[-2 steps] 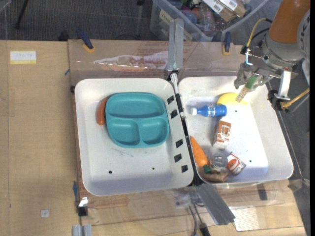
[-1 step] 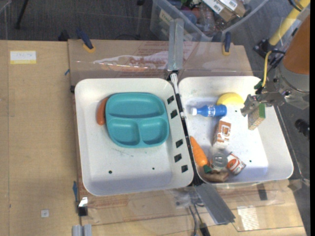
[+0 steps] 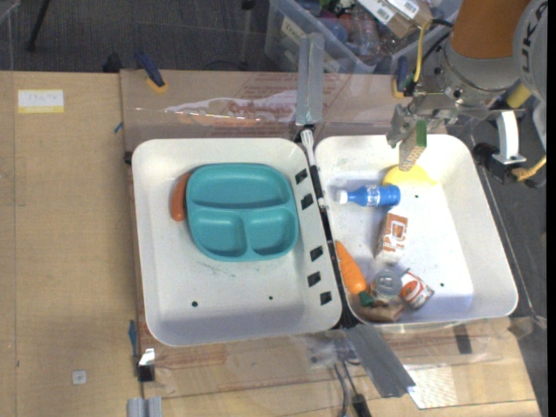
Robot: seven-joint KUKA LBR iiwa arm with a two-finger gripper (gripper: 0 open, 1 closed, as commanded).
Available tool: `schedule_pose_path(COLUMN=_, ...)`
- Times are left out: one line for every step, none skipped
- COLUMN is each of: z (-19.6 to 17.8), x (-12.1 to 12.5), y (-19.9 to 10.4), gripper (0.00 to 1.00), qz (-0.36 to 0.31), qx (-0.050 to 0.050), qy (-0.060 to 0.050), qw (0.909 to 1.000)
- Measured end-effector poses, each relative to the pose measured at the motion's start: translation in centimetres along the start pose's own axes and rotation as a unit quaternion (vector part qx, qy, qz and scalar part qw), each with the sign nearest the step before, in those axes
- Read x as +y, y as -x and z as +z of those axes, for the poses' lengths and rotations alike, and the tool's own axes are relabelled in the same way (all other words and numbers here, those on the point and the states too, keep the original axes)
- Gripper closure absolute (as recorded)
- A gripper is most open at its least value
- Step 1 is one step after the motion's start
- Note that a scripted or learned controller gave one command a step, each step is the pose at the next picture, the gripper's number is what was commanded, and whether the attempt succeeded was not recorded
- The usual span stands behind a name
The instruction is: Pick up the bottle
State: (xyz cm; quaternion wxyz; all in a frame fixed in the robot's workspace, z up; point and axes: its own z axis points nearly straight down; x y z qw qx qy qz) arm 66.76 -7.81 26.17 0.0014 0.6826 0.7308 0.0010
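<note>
Lettering could be made out in few places: white capitals that looked like "UK" ran along the grey casing of the arm (image 3: 530, 24) at the top right corner, while the print on the small red-and-white carton (image 3: 393, 236) and on the white paper label (image 3: 41, 100) stuck to the wooden surface (image 3: 61, 250) was too small to read. The clear plastic bottle with a blue label and white cap (image 3: 370, 197) lay on its side in the right white bin (image 3: 486, 259), cap pointing toward the divider, just beside a yellow rounded object (image 3: 415, 176) at the back of that bin. The arm reached in from the right, its orange band above the wrist, and the end effector (image 3: 415, 142) pointed downward over the back rim of the right bin, above the yellow object and apart from the bottle; whether its fingers were spread or pressed together could not be told. An orange carrot-shaped toy (image 3: 351, 269) lay near the divider, with a red-and-white crumpled packet (image 3: 415, 291) near the front. In the left white bin (image 3: 165, 302) rested a teal plastic divided plate (image 3: 241, 211), with an orange sausage-shaped piece (image 3: 178, 201) touching its left edge.
</note>
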Motion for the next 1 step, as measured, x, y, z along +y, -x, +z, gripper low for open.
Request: schedule_pose_path(z=-2.51, x=-11.07, y=0.32, gripper=1.00, qz=-0.198, qx=0.001, qy=-0.001, qw=0.9803)
